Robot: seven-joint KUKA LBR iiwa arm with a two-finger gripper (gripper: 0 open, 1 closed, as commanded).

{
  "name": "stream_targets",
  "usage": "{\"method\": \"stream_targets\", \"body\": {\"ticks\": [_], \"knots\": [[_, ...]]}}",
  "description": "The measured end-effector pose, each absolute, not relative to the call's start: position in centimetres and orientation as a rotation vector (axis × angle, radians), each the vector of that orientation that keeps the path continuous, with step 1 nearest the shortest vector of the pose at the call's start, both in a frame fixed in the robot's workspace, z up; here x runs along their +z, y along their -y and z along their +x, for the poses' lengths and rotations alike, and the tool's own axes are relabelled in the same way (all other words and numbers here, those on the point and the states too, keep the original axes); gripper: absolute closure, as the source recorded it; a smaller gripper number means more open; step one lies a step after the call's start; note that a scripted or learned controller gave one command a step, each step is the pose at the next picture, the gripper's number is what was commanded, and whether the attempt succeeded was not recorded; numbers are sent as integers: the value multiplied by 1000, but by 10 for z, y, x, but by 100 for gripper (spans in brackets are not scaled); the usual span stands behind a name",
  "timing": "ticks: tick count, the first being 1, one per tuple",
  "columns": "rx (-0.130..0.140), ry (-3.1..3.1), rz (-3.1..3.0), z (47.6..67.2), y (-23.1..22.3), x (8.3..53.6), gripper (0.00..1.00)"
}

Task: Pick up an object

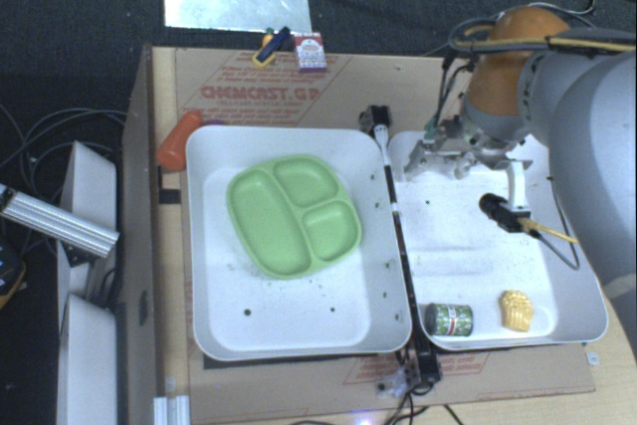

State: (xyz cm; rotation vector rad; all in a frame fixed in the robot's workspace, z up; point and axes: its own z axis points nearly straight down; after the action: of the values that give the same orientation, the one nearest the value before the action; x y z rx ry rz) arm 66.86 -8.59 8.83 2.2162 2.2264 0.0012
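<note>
My gripper (pixel 430 160) hangs low over the back left corner of the right bin (pixel 572 314), below the orange-banded wrist. Nothing shows between its tips. A small green can (pixel 450 318) lies on its side at the front left of that bin. A yellow ridged object (pixel 516 310) sits just to the can's right, near the front rim. Both lie well in front of the gripper. In the left bin (pixel 214 314) a light green divided plate (pixel 294 214) rests flat in the middle.
A black-and-white tool (pixel 377 121) lies at the back of the ridge between the bins. Outside the bins sit an orange object (pixel 178 140), a red box (pixel 312 52) and a yellow and blue item (pixel 271 46).
</note>
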Motion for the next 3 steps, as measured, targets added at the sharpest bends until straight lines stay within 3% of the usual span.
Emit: {"method": "stream_targets", "body": {"ticks": [1,2,3], "knots": [[4,-2221,2217,670,88,123,0],[2,-2226,2215,669,85,84,0],[3,-2221,2217,669,110,114,0]]}}
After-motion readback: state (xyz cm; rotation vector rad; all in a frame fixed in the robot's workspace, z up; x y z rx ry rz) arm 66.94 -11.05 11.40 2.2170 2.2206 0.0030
